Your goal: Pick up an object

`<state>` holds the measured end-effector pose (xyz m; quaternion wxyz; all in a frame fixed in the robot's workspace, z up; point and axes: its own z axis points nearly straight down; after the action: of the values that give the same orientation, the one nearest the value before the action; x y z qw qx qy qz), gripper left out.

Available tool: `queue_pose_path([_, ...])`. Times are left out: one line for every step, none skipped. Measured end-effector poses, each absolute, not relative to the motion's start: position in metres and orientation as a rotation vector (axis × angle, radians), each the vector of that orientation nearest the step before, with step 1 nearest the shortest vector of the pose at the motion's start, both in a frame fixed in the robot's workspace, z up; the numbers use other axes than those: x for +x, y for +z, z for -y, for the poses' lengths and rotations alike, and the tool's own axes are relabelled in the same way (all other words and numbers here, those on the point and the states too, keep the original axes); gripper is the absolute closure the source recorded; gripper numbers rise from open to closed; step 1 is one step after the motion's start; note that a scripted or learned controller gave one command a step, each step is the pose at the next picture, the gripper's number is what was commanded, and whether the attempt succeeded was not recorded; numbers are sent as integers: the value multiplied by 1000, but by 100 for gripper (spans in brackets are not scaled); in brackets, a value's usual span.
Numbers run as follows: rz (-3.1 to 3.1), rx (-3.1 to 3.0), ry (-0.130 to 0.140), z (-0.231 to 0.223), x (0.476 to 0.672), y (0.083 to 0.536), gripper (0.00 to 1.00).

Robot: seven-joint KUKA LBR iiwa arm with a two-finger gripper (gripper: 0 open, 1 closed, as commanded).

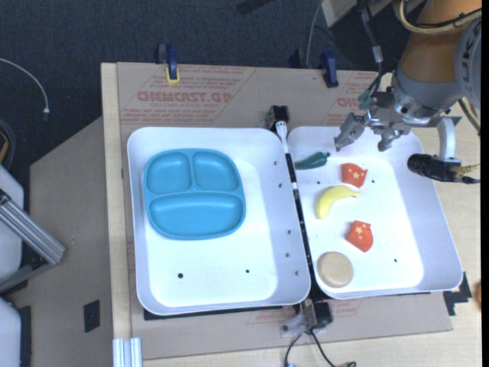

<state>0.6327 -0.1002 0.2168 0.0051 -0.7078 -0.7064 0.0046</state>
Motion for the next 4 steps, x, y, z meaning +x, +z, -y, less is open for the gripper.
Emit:
queue_pose_path([2222, -2222, 0, 100, 635, 225, 0])
queue_pose_path([2217, -2218, 6, 101, 630, 162, 0])
queue_pose_path([2217, -2218, 6, 102, 632, 119, 0])
queue_pose_path([2227, -2228, 0, 104, 635, 89, 0])
